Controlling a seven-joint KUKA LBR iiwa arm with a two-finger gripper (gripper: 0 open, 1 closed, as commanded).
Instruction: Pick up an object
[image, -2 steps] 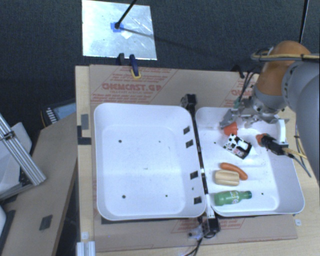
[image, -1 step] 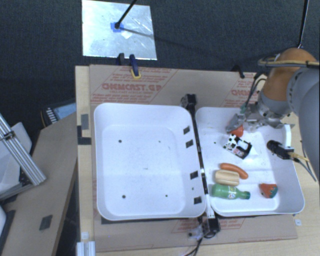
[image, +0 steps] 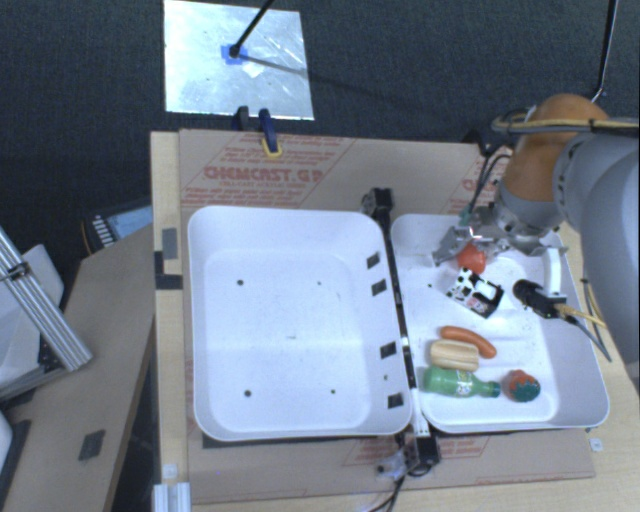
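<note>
My gripper (image: 468, 243) hangs low over the far left part of the right bin (image: 580, 400). A small red-orange object (image: 472, 259) sits directly under its tip, touching or nearly touching it. Just in front lies a black-and-white block (image: 473, 293). Nearer the front of this bin lie an orange sausage (image: 468, 340), a tan bun (image: 453, 354), a green bottle (image: 458, 382) on its side, and a red and green round toy (image: 521, 386).
The left bin (image: 290, 320) stands beside the right one, with a black divider strip (image: 395, 310) between them. The grey arm (image: 590, 190) comes in from the right over the right bin's far edge. A shiny plate (image: 238, 60) lies beyond the bench.
</note>
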